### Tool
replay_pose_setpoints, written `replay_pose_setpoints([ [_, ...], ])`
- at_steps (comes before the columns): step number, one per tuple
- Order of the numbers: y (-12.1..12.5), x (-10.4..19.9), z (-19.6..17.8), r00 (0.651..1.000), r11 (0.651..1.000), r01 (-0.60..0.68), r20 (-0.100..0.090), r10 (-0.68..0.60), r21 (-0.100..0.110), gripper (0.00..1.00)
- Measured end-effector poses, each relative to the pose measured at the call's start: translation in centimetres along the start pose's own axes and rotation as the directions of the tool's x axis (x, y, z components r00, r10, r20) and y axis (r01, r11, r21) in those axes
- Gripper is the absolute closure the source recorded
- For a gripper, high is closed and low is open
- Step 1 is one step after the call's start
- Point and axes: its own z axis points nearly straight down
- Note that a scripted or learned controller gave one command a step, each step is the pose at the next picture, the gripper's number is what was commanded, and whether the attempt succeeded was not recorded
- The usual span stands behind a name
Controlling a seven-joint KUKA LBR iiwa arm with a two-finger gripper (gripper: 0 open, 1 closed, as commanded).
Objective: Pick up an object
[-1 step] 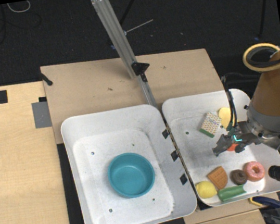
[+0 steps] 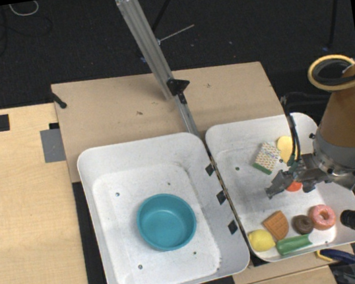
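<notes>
- The claw (image 2: 289, 183) sits low over the right bin (image 2: 230, 137), reaching in from the right. Whether it is open or closed cannot be told.
- A small orange-red object (image 2: 294, 187) lies directly under the claw, partly hidden; contact cannot be confirmed.
- Just beside it lie a patterned packet (image 2: 267, 156) and a yellow piece (image 2: 286, 147).
- Toward the bin's near edge: a pink doughnut (image 2: 323, 216), a brown doughnut (image 2: 303, 224), a tan wafer (image 2: 277, 225), a lemon (image 2: 261, 240) and a green piece (image 2: 294, 244).
- These appear to be toy foods: probably light, rigid and smooth, liable to slip. Grip across the narrowest width.
- The left bin (image 2: 94, 164) holds a teal bowl (image 2: 167, 222).
</notes>
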Motion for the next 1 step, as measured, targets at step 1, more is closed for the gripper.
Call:
replay_pose_setpoints([
  [1, 0.27, -0.09, 4.29, 1.000, 1.000, 0.000, -0.001, 0.000, 0.003, 0.00],
])
